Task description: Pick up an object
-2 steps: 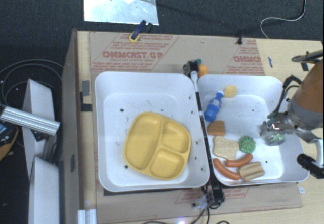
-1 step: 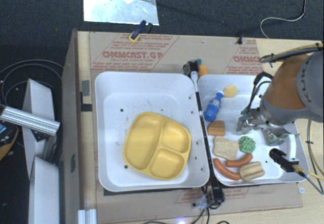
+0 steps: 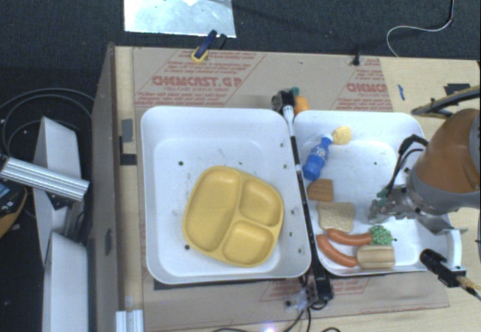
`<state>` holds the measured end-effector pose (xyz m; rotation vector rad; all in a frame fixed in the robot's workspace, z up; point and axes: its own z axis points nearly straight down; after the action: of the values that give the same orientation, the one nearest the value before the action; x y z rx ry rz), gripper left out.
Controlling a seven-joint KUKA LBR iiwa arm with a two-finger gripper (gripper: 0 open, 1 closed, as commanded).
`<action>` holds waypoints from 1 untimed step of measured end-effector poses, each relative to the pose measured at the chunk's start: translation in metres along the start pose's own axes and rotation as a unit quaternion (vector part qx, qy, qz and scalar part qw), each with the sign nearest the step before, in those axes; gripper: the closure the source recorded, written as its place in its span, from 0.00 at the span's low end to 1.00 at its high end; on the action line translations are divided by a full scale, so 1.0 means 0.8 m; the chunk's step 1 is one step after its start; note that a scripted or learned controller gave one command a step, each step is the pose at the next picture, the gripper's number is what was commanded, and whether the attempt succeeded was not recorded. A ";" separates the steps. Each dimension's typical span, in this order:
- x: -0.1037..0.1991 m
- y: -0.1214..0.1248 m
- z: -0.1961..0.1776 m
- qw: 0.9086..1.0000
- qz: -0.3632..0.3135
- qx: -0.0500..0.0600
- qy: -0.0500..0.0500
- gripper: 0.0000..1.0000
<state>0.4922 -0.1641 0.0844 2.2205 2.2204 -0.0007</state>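
Observation:
My gripper point(image 3: 378, 209) reaches into the right bin point(image 3: 368, 154) from the right, low over its floor. Toy food lies just left of and below it: a slice of toast point(image 3: 336, 215), a brown square biscuit point(image 3: 320, 190), two sausages point(image 3: 340, 245), a green broccoli piece point(image 3: 382, 234) and a bread roll point(image 3: 375, 255). A blue bottle point(image 3: 316, 158) and a yellow lemon-like piece point(image 3: 342, 135) lie further back in the bin. Nothing is visible between the fingers.
The left bin point(image 3: 169, 173) holds a yellow three-compartment plate point(image 3: 233, 215). An orange and black item point(image 3: 291, 102) sits at the back between the bins. The arm's orange band point(image 3: 451, 154) hangs over the right bin's right side.

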 end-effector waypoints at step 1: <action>-0.027 0.159 -0.001 1.000 -0.002 -0.002 0.000 0.00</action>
<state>0.6195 -0.1856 0.0852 2.2136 2.2230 0.0040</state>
